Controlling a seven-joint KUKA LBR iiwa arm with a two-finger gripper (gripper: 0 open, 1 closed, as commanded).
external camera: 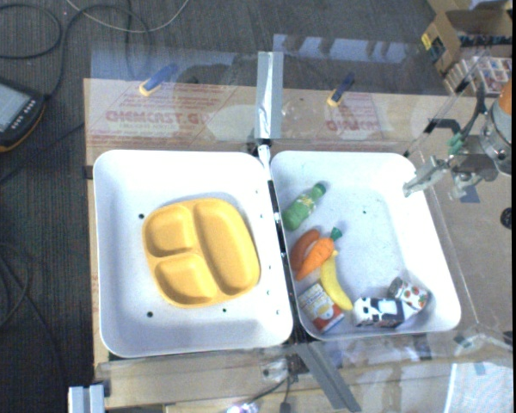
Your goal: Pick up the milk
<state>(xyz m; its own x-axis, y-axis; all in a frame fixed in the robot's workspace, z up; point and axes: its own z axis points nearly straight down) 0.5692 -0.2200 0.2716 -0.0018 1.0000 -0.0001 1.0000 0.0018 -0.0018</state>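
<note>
The milk (pixel 377 311) is a small carton with black and white cow patches. It lies on its side near the front right corner of the right bin (pixel 374 200). My gripper (pixel 441 181) hovers over that bin's far right rim, well behind the milk and apart from it. Its fingers are open with nothing between them.
Close around the milk are a colourful packet (pixel 411 296), a banana (pixel 333 283) and a red-labelled can (pixel 319 305). A carrot (pixel 316 251), a brown sausage-like piece (pixel 300 244) and a green bottle (pixel 304 205) lie along the bin's left wall. The left bin holds a yellow divided tray (pixel 203 250).
</note>
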